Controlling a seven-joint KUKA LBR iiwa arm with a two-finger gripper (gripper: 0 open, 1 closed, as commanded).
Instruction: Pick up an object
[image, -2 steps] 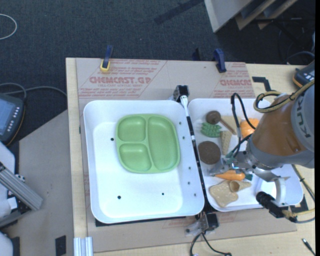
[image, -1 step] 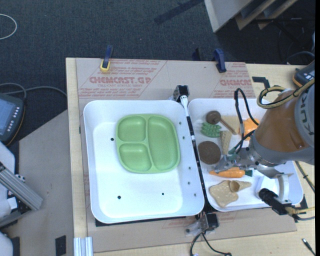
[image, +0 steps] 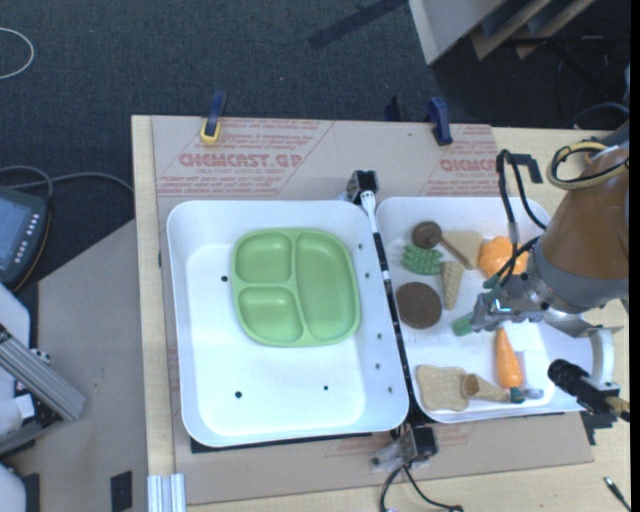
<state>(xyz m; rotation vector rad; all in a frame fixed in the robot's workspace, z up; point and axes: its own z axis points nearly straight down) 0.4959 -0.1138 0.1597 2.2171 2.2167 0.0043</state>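
Gripper (image: 492, 308) hovering low in right bin (image: 560, 402), finger state impossible to tell. Toy carrot (image: 508, 360) lying just beside it, toward bin's front edge, long axis running front-to-back. Green divided plate (image: 297, 285) sitting in left bin (image: 205, 330).

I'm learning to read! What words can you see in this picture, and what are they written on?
"CHEMCAST G.P" in red, on the brown paper-covered board behind the left bin.
"CHEMCAST", cut off by the arm, on the same board behind the right bin.
The small red lines under both are too blurred to read.
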